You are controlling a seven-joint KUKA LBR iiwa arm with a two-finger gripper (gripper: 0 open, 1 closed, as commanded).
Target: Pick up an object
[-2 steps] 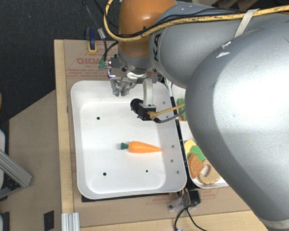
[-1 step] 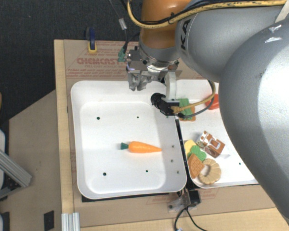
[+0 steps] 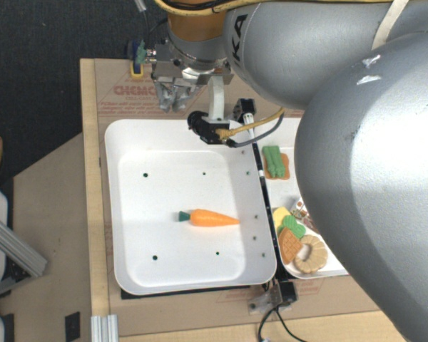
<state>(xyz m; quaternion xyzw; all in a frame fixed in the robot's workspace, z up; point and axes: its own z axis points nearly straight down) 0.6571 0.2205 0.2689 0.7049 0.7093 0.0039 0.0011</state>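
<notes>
An orange toy carrot with a dark green stub at its left end lies on its side in the middle of the left white bin. My gripper hangs above the cardboard just beyond that bin's far rim, well away from the carrot, and I see nothing in it. The grey arm, with its orange band, covers the top and right of the view.
A strip of the right bin shows beside the arm. It holds a green piece on an orange base, and a cluster of a yellow-green piece, a waffle-like piece and a tan ring.
</notes>
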